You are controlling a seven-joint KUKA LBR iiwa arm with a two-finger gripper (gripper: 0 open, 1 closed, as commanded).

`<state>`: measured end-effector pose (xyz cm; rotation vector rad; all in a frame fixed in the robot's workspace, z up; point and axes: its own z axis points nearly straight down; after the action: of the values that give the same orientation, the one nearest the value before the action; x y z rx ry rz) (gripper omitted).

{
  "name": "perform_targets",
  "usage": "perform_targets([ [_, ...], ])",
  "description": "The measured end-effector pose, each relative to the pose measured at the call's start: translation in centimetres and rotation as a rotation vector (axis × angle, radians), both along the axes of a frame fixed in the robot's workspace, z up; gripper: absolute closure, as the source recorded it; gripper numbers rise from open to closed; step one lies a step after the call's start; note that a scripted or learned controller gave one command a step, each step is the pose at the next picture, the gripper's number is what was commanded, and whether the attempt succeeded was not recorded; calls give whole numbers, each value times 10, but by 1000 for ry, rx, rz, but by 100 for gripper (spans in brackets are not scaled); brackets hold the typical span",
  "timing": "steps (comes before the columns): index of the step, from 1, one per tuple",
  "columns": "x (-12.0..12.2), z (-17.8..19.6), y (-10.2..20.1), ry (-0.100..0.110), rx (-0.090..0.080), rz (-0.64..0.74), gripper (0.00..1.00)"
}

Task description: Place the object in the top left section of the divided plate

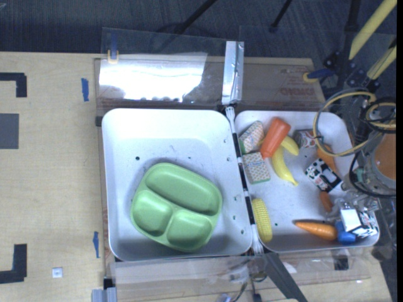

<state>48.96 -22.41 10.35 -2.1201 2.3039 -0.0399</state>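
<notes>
- The green divided plastic plate (176, 207) lies flat in the left shallow white bin (119, 137), low and slightly left of centre, with bare bin floor all round it. It seems set there as the target, apart from the loose items.
- The plate has 3 sections: 1 long one along its upper side and 2 smaller ones below. All 3 look bare, so the placing is judged not yet done.
- The right shallow white bin (286, 197) holds the pile of toy food to pick from, which is probably why everything loose sits on the arm's side.
- Counted there: 2 orange carrots, the upper one (274, 136) leaning on a yellow banana (284, 162), the lower one (315, 229) flat near the front wall; 1 yellow corn cob (262, 219) by the divider; 2 speckled block-shaped pieces (253, 151) against the divider; 1 black-and-white item (321, 173), too small to name.
- The task does not say which object is meant; none of them is on the plate.
- The grey arm's gripper (354, 222) sits low over the right bin's lower right corner, beside the lower carrot. Whether it is apart, together or clamped on anything cannot be told, as cables and small blue-and-white parts clutter that corner.
</notes>
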Motion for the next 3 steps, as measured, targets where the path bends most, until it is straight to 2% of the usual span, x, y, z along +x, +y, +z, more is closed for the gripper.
perform_targets([
  [1,1,-1,6,1,-1,348,100],
  [2,1,-2,20,2,-21,684,100],
  [3,35,142,59,27,7,690,100],
])
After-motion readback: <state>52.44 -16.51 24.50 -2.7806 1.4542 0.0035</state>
